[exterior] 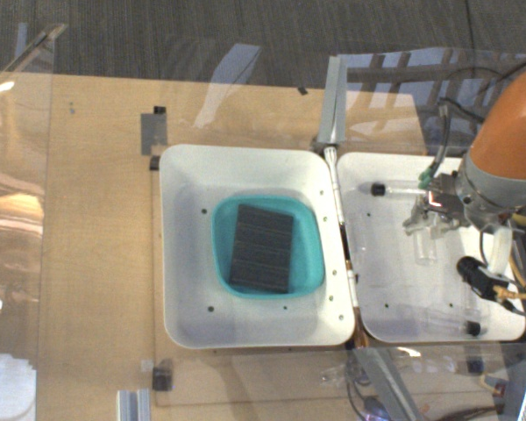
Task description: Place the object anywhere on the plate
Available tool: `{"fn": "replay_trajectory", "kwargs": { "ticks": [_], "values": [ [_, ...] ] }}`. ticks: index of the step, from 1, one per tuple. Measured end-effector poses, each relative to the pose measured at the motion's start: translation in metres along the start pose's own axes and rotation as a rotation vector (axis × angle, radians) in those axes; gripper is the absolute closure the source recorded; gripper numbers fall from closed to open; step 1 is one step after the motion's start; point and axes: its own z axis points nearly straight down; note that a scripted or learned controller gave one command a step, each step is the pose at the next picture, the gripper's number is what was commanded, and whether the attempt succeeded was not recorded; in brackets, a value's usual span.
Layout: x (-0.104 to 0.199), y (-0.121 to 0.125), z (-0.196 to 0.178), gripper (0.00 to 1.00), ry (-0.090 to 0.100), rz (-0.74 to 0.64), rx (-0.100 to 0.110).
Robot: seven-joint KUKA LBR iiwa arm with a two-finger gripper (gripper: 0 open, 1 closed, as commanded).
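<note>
The object (263,248) is a dark grey, nearly black slab, rectangular, with ridges running across its top so that it looks like four or five bars pressed together. It lies flat on the teal plate (311,266), roughly in the middle, its long sides running up and down the view with a slight tilt. The plate is squarish with rounded corners and a raised rim, and it sits in the middle of the left bin (184,235).

I count one slab, one plate and two white bins side by side on the wooden desk (88,235). The right bin (377,305) holds a few small dark bits near its edges, which I cannot make out.

The arm (508,147) comes in from the right, its orange band big and bright above the grey wrist. The claw (425,226) hangs over the right bin, well apart from the plate. Its fingers look pale and see-through against the white floor, and I cannot tell whether they are parted or closed. Nothing shows between them.
</note>
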Motion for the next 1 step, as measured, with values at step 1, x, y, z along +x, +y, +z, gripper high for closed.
{"fn": "replay_trajectory", "kwargs": {
  "ticks": [1],
  "values": [
    [0.1076,-0.0039,-0.0088,1.0,0.0,-0.181,0.002]
  ]
}}
